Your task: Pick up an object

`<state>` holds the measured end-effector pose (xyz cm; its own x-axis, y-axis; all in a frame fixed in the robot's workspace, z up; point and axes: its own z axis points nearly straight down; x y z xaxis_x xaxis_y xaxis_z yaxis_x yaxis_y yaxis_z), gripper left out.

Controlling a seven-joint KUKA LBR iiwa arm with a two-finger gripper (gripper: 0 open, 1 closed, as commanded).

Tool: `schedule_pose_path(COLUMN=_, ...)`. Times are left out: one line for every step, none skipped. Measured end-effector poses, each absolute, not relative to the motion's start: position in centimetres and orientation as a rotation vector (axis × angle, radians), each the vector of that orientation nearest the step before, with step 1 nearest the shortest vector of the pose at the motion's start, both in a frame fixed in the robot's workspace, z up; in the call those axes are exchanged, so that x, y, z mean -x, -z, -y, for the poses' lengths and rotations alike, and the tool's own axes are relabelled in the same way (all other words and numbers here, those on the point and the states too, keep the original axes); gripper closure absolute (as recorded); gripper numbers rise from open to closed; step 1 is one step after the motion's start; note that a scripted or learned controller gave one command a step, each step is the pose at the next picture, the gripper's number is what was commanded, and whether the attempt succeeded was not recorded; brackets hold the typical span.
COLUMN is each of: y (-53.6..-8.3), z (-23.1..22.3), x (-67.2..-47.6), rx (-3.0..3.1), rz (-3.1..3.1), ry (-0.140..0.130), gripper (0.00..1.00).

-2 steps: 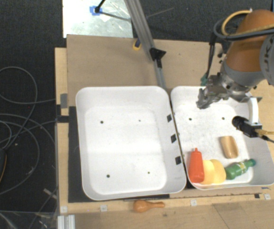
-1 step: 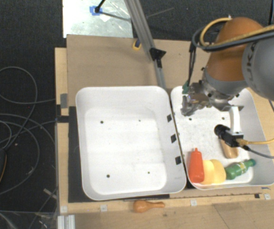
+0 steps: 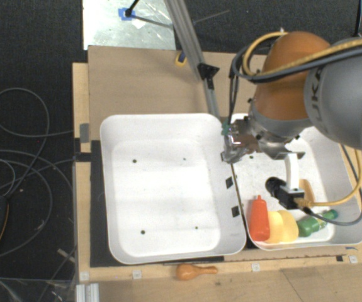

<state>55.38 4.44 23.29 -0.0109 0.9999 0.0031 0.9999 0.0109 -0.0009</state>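
Bottle [image 3: 259, 218], red and upright, stands at the near end of the bin on the view's right [image 3: 251, 172], close to the wall shared with the other bin. We see a yellow lump [image 3: 284, 226] touching its side and a green piece [image 3: 310, 225] just beyond that. The jaws hang over the same bin's far corner by the shared wall, apart from all three, and we cannot tell whether they are spread or pressed together. Above them the grey arm [image 3: 347, 93] carries its orange band [image 3: 288, 74]. The left bin [image 3: 162, 187] lies alongside. On the table [image 3: 130, 80], at the front edge, rests an orange pear-shaped thing [image 3: 196, 270].
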Motion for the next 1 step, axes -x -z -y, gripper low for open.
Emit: schedule_pose_path(y=-22.99, z=-8.04, x=-53.1, rx=2.209, rz=2.23, ry=0.0, gripper=1.0)
